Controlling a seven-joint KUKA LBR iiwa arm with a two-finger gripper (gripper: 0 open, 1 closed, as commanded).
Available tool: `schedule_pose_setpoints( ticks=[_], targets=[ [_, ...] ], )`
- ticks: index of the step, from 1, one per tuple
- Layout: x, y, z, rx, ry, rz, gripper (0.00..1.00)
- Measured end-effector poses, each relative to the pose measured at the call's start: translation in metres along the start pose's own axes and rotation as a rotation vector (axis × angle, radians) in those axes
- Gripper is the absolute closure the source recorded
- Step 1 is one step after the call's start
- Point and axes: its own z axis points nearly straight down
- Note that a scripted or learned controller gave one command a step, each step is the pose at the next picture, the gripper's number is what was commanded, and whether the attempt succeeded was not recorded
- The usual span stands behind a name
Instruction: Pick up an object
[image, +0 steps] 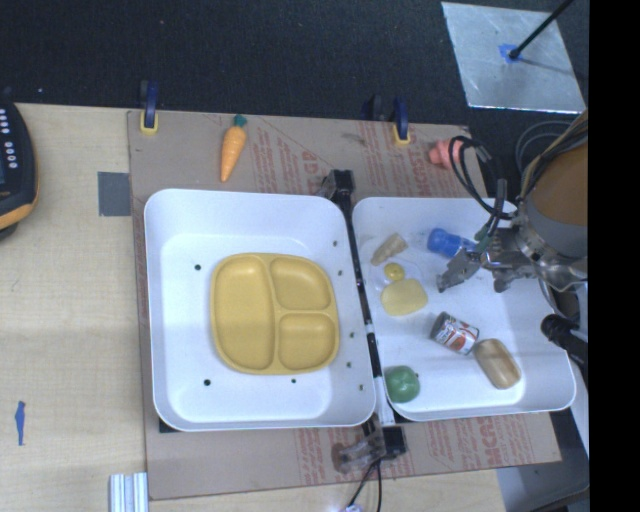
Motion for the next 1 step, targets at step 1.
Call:
schedule_pose_setpoints(
  ticks=[1],
  targets=[
    [-0.0006, -0.0160, 0.1162, 0.007, 0.001, 0.001, 0.00]
  ],
)
